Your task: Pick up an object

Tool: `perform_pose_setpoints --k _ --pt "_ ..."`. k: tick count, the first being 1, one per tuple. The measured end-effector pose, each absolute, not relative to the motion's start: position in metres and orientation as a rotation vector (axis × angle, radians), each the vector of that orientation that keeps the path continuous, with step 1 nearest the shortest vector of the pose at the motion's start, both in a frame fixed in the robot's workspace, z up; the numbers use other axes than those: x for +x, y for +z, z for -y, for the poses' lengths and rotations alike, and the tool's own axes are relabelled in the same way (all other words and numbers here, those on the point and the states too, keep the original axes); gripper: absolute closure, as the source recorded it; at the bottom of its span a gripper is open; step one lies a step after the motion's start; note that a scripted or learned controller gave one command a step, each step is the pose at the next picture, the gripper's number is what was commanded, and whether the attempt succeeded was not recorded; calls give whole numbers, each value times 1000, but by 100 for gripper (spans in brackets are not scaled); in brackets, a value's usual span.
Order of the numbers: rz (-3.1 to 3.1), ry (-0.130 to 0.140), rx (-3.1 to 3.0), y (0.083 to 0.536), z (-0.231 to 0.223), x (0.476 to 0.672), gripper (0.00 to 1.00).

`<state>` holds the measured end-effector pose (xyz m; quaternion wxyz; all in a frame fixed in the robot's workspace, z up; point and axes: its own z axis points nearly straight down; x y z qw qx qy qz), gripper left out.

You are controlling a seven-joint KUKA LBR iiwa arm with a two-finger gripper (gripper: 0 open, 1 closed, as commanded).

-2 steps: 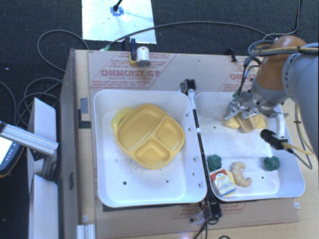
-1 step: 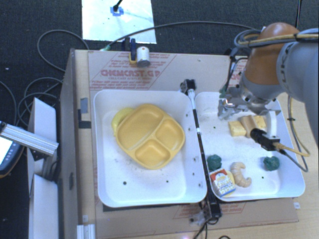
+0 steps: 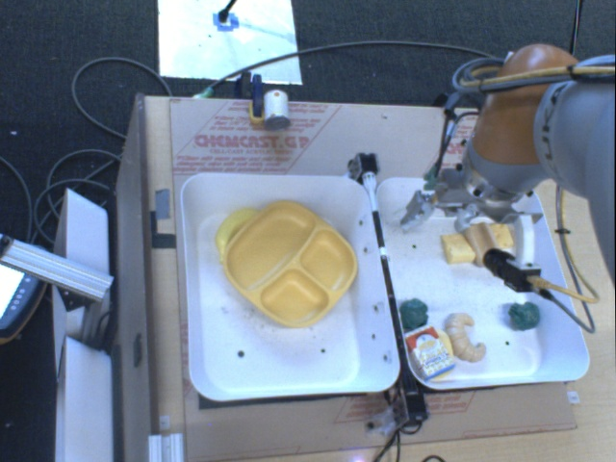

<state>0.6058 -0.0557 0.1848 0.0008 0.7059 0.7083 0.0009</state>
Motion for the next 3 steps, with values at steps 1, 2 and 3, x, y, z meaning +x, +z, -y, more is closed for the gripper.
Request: perform_pose_setpoints --k 1,2,3 --pt "-2221 1 2217 184 110 604 0" --pt "-2222 -1 2219 143 158 593 0" --pt "-2219 5 2213 87 140 586 0"
